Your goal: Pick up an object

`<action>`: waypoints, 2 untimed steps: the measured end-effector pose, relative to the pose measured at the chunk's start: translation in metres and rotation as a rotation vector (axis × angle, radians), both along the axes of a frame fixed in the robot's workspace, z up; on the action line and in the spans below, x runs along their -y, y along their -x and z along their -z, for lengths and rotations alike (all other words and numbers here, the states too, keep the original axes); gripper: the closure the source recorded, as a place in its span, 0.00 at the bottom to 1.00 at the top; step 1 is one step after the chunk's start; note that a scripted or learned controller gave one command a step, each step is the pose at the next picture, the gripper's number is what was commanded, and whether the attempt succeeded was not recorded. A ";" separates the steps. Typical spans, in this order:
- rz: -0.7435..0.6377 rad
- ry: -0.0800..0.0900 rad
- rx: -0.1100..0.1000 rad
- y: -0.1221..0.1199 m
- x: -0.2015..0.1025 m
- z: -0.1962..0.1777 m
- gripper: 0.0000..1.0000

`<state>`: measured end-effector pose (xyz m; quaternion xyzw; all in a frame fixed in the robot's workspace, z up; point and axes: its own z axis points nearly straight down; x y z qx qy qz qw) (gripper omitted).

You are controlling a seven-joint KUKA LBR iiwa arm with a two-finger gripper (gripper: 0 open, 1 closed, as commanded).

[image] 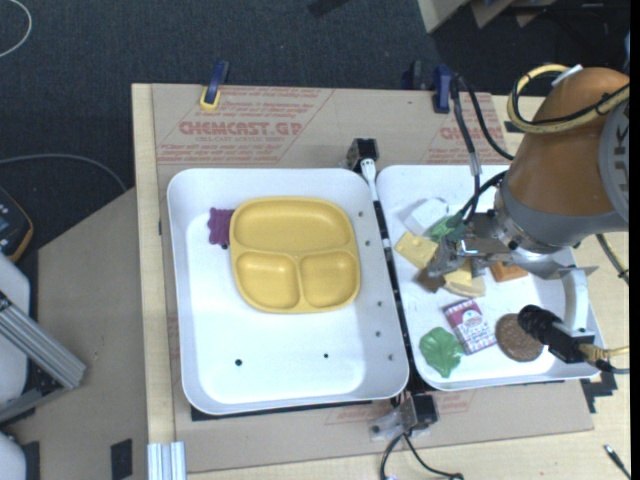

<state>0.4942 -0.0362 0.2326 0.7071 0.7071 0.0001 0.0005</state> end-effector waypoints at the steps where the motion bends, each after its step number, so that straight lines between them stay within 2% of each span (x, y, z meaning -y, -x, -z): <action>1: 0.000 -0.001 -0.003 0.008 0.005 0.014 1.00; 2: -0.001 0.000 0.000 -0.004 -0.005 0.011 1.00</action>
